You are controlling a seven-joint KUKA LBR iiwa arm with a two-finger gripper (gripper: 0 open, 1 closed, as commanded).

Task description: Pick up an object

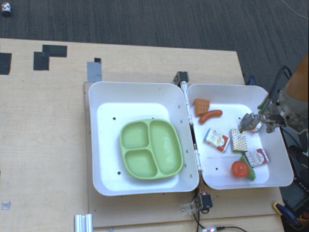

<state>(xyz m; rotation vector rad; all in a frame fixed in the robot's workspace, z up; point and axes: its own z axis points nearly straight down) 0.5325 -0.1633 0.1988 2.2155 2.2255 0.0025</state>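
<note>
The right white bin [270, 96] holds an orange cracker-like square [202, 105], a red sausage [210, 116], a small white packet [216, 139], a green-patterned packet [239, 141], a pink-and-white packet [257, 157] and a red tomato with a green leaf [241, 169]. My gripper [249, 123] reaches in from the right and hangs just above and to the right of the green-patterned packet. Nothing shows between its fingers.
The left white bin [108, 98] holds a green three-compartment plate [151, 149]. A metal clamp [181, 77] sits at the far end of the seam between the bins, another at the near end [199, 203]. Dark tape patches [48, 57] mark the bench at the far left.
</note>
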